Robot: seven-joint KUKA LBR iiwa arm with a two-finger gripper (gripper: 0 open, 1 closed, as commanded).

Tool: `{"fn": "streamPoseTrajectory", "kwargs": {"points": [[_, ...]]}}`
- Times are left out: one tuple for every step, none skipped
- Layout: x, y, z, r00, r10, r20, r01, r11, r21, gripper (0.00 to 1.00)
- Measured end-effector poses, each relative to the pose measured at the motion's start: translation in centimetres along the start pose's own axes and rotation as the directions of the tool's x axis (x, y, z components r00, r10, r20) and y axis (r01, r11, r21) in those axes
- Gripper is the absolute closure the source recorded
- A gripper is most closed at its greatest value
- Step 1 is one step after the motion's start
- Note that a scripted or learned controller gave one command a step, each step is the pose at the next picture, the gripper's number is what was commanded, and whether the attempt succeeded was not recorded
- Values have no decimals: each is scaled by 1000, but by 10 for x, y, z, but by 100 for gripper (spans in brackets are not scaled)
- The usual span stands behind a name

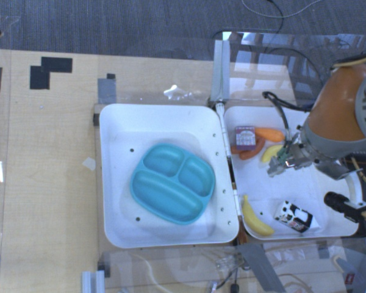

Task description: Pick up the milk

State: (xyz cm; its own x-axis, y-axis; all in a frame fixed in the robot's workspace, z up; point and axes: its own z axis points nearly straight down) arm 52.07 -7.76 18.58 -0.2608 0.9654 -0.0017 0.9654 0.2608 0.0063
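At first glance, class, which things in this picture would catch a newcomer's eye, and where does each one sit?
The blue divided plate stands out most, lying alone in the middle of the left bin. Next comes the arm's orange band at the right, above the right bin, with the gripper hovering over that bin's middle. Below it lies the black-and-white milk carton near the front edge, with a banana to its left.

Black-and-white cow-patterned milk (294,217), turquoise plate (173,182), yellow banana (255,217), orange carrot (269,135), white bins (113,182)
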Motion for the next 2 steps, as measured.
{"fn": "streamPoseTrajectory", "kwargs": {"points": [[0, 0, 0, 1000, 0, 1, 0, 1000, 0, 0], [-30, -43, 78, 997, 74, 0, -74, 997, 3, 0]]}}
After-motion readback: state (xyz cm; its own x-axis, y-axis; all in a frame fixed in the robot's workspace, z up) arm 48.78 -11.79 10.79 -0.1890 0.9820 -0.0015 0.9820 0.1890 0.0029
